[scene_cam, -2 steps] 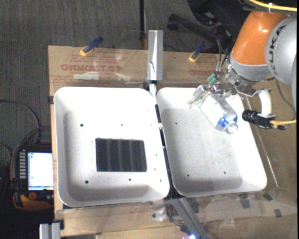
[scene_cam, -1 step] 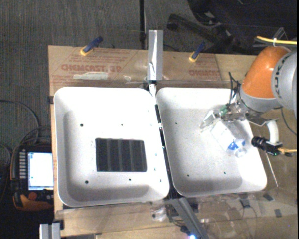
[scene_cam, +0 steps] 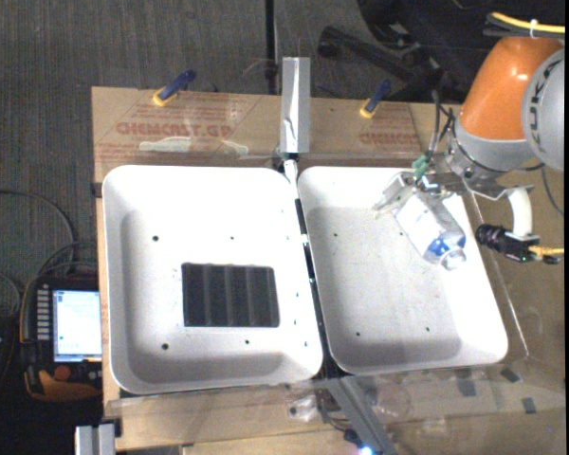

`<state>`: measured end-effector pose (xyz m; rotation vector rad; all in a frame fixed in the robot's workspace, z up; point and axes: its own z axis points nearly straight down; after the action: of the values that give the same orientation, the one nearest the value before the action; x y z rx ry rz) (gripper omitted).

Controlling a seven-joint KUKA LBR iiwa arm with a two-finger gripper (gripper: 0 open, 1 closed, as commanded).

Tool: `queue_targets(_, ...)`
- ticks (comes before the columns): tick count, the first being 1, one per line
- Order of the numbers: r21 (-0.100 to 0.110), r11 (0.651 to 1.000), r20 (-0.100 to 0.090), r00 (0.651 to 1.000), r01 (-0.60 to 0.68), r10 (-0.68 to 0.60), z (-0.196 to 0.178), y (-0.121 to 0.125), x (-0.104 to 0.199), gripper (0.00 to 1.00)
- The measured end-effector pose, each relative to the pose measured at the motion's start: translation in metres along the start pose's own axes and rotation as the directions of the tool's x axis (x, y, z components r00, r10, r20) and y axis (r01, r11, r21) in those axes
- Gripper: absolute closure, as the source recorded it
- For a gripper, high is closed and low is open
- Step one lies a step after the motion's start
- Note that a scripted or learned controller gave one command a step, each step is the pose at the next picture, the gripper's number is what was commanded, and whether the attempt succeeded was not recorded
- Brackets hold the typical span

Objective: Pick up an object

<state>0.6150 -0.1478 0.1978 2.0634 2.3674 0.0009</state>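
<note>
Clear plastic bottle (scene_cam: pixel 434 230) with a blue cap lies tilted in the right bin (scene_cam: pixel 408 344) — the pincer (scene_cam: pixel 405 191) is just beside it, its grip state unclear.

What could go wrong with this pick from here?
The clear plastic bottle looks smooth and round, so it could slip or roll away as the gripper closes. It lies near the right bin's far right wall, so the arm may bump the rim. Its transparency may also mislead the aim.
</note>
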Motion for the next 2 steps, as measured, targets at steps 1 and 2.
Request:
queue_targets(1, -0.001, 1.000, -0.001, 1.000, -0.012, 0.012, 0.104, -0.037, -0.055, 1.00)
queue_targets(2, 0.000, 1.000, -0.001, 1.000, 0.014, -0.014, 0.021, -0.013, -0.016, 1.00)
